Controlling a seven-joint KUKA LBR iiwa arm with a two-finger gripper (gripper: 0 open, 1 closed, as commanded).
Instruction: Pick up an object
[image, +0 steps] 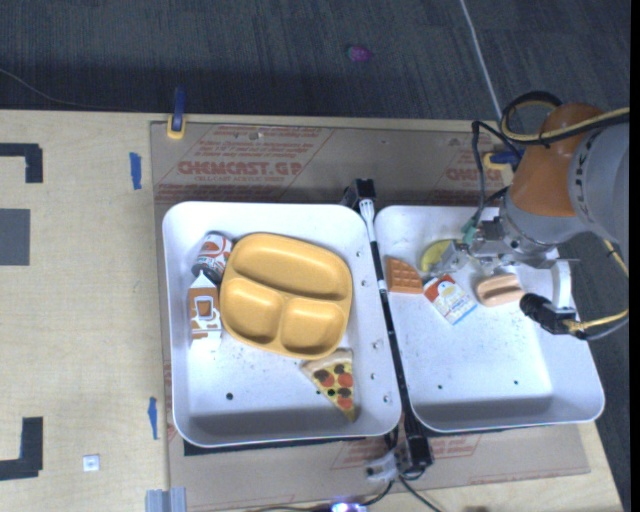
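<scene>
My gripper (484, 252) hangs low over the back of the right bin (500, 395), under the grey arm with its orange band (545, 180). It is just above a tan hot-dog bun (498, 290) and beside a yellow-green banana-like toy (436, 255). A small white carton with red and blue print (450, 298) lies just left of the bun, and an orange waffle piece (402, 275) sits by the bin's left wall. I see nothing held between the fingers.
The left bin (200, 400) holds a large yellow divided plate (285, 295), a can (211, 258), an orange-and-white box (203, 312) and a pizza slice (335, 382). A black cable connector (545, 312) hangs by the right bin's right side.
</scene>
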